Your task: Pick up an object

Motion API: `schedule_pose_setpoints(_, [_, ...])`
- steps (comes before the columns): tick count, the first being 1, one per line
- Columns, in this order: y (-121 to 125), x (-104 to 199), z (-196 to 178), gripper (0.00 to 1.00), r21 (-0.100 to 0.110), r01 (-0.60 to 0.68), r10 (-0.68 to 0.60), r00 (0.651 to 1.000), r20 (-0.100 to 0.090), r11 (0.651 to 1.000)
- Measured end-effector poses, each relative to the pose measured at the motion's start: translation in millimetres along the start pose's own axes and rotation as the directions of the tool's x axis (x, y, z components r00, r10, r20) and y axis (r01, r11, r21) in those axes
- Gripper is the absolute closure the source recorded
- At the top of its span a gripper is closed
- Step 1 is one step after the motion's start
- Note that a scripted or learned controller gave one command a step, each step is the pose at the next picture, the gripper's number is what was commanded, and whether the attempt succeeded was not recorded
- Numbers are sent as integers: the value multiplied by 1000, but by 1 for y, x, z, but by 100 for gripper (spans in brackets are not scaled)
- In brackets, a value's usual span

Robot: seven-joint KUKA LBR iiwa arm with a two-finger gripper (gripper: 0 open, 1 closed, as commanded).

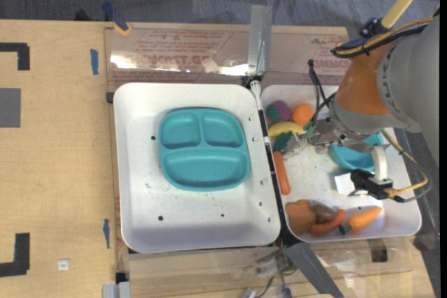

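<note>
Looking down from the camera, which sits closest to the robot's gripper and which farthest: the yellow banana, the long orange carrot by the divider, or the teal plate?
From the gripper:
1. Yellow banana, just up-left of it in the right bin.
2. Long orange carrot, below-left, along the divider.
3. Teal plate, far left, in the left bin.

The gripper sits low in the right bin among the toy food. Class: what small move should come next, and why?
Probably a short descent, then closing. The gripper hangs in the right bin beside the yellow banana and green item; nothing visibly sits between its fingers, so no grasp is confirmed.
</note>
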State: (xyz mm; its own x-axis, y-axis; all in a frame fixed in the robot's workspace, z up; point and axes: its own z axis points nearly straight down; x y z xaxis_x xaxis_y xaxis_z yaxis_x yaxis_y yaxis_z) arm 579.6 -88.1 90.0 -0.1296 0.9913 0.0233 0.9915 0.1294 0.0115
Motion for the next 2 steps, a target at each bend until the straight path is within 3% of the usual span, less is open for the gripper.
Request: schedule_pose_setpoints(2, [6,-5,-1,0,-5,24,-24,1000,-3,1000])
